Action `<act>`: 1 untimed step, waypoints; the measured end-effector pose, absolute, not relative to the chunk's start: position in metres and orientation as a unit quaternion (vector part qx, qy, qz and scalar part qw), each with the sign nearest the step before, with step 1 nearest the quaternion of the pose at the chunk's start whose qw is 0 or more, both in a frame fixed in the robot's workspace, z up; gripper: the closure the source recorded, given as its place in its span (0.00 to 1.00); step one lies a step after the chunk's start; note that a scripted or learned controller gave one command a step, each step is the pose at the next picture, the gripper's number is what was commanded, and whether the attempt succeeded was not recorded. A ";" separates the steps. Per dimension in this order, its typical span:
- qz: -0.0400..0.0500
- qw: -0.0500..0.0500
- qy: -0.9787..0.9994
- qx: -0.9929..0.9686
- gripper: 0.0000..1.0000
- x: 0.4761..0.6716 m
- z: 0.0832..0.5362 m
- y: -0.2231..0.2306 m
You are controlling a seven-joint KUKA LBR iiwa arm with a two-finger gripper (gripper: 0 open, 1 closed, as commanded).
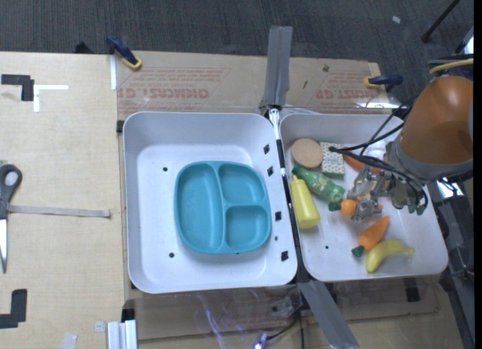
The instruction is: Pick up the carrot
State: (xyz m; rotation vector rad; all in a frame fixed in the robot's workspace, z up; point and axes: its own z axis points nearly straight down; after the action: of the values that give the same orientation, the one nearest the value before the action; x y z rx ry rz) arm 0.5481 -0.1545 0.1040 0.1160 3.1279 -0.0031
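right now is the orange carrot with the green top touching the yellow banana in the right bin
Touching: in the camera view the orange carrot's green tip lies right against the yellow banana in the right white bin, with no white floor between them.

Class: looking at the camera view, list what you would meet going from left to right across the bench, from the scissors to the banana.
scissors → teal divided plate → yellow bottle → green bottle → claw → banana

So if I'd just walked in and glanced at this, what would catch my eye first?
Probably the turquoise divided plate, alone in the left white bin. Next, the right bin, crowded with toy food: a carrot and banana near its front, a yellow bottle by its left wall. The gripper hangs just above the carrot.
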 end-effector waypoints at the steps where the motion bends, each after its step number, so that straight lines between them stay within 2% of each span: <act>1: 0.000 0.002 0.977 0.213 1.00 0.595 0.151 -0.120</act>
State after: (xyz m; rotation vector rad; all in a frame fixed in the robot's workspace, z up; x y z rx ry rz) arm 0.5953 -0.1200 0.1513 0.6666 3.0653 -0.0003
